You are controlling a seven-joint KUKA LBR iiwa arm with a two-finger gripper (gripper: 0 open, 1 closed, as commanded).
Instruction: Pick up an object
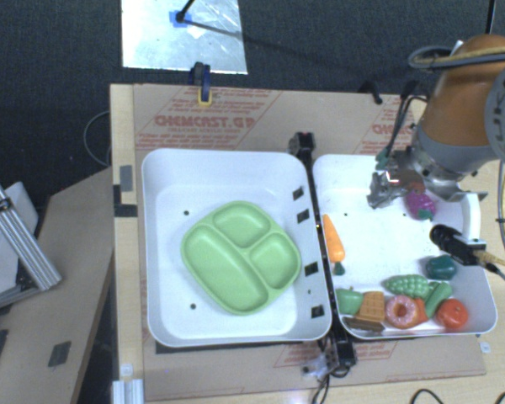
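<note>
My gripper [381,194] hangs over the far part of the right bin [362,251], under the grey arm with its orange band [463,99]. A purple toy [420,204] lies just to its right, beside the wrist. An orange carrot [332,238] rests against the bin's left wall. Along the near edge lie a green piece [348,300], a tan waffle [371,307], a pink donut [401,310], a bumpy green vegetable [408,285], a green pepper [438,294] and a red tomato [453,312]. A dark teal piece [442,267] sits at the right.
The left bin [177,183] holds a light green divided plate [240,257]. A black divider with clips [314,225] separates the two bins. The middle of the right bin's floor is bare white. A shiny metal sheet [183,25] lies beyond the bench.
</note>
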